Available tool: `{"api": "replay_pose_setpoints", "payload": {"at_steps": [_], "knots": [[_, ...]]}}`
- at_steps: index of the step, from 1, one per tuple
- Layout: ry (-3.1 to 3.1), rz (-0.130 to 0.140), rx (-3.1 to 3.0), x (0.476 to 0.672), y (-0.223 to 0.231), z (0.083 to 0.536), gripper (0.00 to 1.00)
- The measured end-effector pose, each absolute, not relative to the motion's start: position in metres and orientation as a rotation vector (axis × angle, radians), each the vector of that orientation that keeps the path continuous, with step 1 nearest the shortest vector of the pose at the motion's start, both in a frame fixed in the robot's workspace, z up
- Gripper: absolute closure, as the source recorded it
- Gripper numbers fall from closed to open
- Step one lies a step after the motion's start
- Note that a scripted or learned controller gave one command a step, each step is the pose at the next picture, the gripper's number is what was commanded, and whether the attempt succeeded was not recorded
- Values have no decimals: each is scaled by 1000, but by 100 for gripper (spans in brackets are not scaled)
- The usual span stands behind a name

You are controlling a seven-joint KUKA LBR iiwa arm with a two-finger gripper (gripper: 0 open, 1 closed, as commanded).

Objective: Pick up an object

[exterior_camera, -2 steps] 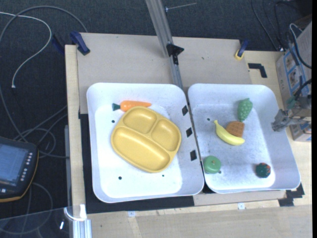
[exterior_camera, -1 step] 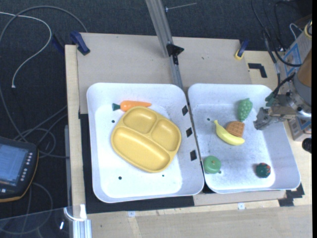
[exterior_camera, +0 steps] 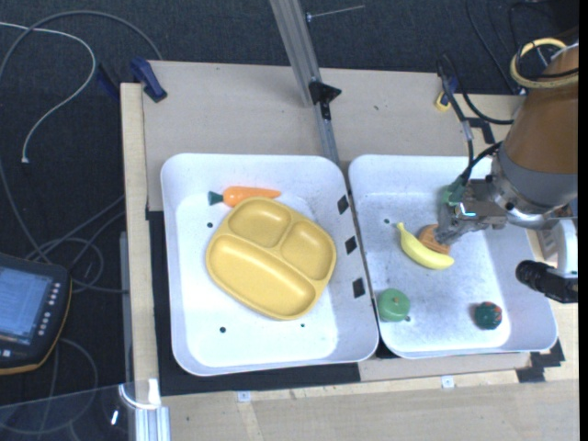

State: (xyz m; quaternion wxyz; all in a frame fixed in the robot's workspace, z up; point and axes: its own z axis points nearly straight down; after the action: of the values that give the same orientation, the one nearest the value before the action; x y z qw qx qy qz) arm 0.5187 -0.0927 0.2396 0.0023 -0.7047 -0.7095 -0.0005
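While the banana (exterior_camera: 424, 248) lies in the right bin (exterior_camera: 514, 338), its long side runs from 10 o'clock down to 4 o'clock, and that slant is what my next move hangs on. A small orange thing (exterior_camera: 432, 238) sits tight against the banana's upper side, at about 1 o'clock from its middle. My gripper (exterior_camera: 457, 222) is just past that, at 2 o'clock from the banana, low over the bin and very near both. The view is dim here, so I cannot tell if my fingers are wide or closed, and I think nothing is between them. To grab the banana I would come down across its thin width, not along its length.

Farther out in the same bin, a green fruit (exterior_camera: 394, 305) sits at 7 o'clock from the banana and a red and green ball (exterior_camera: 487, 315) at 4 o'clock. The left bin (exterior_camera: 184, 338) has a yellow tray (exterior_camera: 271, 257) and a carrot (exterior_camera: 248, 194).
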Motion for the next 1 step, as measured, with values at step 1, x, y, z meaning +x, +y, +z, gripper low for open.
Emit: {"api": "replay_pose_setpoints", "payload": {"at_steps": [1], "knots": [[-2226,-1,-2209,528,-31,231,100]]}}
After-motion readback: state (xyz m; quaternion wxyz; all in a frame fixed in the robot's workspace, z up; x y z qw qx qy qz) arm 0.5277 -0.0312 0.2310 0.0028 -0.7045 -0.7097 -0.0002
